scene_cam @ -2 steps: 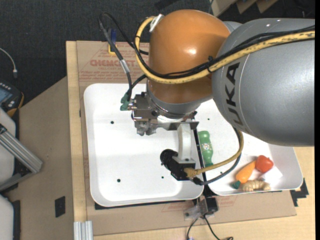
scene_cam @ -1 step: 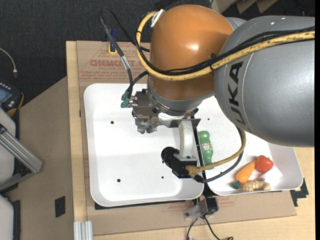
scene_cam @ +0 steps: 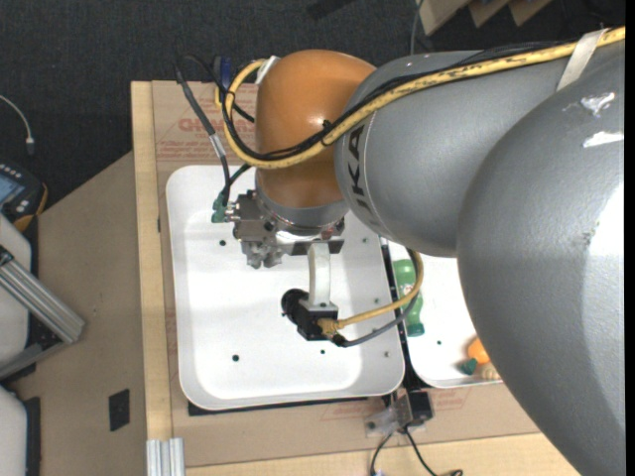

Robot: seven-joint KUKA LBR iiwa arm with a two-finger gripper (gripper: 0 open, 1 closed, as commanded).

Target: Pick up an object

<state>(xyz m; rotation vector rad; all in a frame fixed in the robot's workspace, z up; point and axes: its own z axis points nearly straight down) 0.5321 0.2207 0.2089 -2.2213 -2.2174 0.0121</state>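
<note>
Camera view: grey arm with an orange band (scene_cam: 466, 157) reaches in from the right, over the left shallow white bin (scene_cam: 218, 305) on the table (scene_cam: 154, 365).
Hand (scene_cam: 260, 254): low over that bin's upper middle; whether it is apart or together cannot be told.
Green plastic object (scene_cam: 415, 317): in the right shallow white bin (scene_cam: 442, 343), by its left wall, well right of the hand.
Small orange object (scene_cam: 476, 350): same bin, further right, at the arm's edge.

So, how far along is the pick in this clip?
Done: the tool is positioned over the left bin. In hand: nothing I can confirm as gripped. Left: the grasp and lift; a green thing and an orange thing lie in the right bin.
</note>
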